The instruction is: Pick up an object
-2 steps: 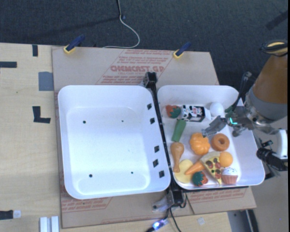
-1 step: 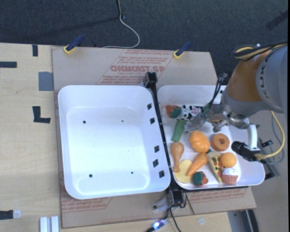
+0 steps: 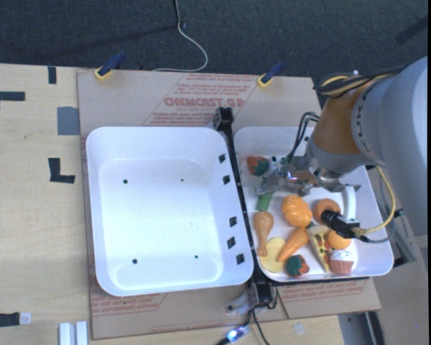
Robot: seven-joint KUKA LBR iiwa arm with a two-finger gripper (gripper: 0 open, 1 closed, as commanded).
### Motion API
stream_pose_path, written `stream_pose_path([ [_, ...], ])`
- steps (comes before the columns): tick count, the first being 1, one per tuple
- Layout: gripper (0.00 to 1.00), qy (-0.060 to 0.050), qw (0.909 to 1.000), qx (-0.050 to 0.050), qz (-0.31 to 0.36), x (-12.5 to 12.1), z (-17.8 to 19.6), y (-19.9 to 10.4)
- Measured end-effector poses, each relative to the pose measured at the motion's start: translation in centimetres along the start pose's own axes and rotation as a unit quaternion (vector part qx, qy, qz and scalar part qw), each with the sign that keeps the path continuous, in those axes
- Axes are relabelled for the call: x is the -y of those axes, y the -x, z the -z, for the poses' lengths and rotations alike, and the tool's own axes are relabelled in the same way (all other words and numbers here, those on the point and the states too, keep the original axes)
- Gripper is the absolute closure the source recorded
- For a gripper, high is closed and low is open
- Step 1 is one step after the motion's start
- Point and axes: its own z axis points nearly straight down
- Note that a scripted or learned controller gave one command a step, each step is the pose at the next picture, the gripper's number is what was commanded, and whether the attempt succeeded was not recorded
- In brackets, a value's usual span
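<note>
The grey arm with its orange band reaches down into the right-hand shallow white bin point(image 3: 377, 192), and its pincer point(image 3: 287, 175) sits low near the bin's upper left part, among small plastic toy foods. Whether it is released or clenched cannot be told; the metal parts blur together there, and nothing can be seen caught in it.

The main risk is crowding. The toys lie packed close together, so a closing pincer could nudge one aside, pinch two at once, or close on nothing. The bin's left wall and the black divider point(image 3: 233, 185) between the two bins stand just beside the pincer, and a finger could strike them. The yellow cable point(image 3: 377, 225) looping by the wrist could also drag across the toys.

The nearest candidates are a small red-and-green toy vegetable point(image 3: 257, 165), just to the left of the pincer, and a dark green piece point(image 3: 266, 187), touching or nearly touching it below. A rounded orange toy fruit point(image 3: 297, 210) lies near, further down the bin, with a tan drumstick-shaped toy point(image 3: 263, 227) and an orange toy carrot point(image 3: 294, 241) beyond. The left-hand white bin point(image 3: 108, 214) lies well apart.
</note>
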Motion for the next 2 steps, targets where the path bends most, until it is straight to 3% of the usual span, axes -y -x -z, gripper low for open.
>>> stream_pose_path([
  [1,1.0,0.001,1.0,0.0,-0.001,0.0,1.2,0.1],
  [2,1.0,0.007,1.0,0.0,0.003,-2.5,11.0,-6.1],
])
